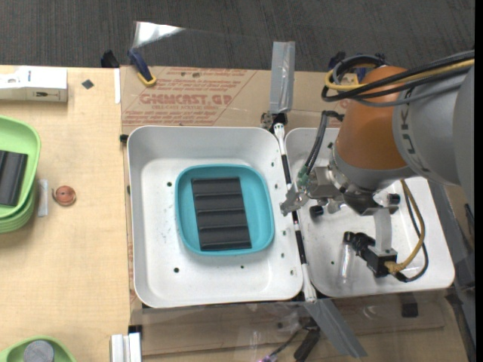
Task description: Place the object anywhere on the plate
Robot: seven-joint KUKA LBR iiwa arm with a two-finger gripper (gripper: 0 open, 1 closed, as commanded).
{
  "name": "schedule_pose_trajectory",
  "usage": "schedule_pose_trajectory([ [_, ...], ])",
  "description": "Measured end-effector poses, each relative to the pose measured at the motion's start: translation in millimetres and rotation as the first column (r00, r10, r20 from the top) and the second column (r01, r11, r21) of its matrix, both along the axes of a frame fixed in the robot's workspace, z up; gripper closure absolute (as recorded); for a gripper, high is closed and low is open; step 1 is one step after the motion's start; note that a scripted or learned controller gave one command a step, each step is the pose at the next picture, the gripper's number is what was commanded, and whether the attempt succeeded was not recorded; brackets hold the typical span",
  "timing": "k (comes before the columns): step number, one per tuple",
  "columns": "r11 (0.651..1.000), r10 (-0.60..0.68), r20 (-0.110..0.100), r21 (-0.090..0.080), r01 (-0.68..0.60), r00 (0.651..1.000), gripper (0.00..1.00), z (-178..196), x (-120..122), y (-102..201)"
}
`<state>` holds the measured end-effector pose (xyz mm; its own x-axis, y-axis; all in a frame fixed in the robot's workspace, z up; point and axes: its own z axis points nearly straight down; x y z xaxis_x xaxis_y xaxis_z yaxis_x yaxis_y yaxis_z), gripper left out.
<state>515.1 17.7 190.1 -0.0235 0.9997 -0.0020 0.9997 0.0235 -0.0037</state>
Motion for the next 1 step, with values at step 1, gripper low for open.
schedule_pose_trajectory([
  [1, 0.999, -0.036, 0.0, -0.001, 0.036, 0.999, 0.0, 53.6, 16.5, 20.6],
])
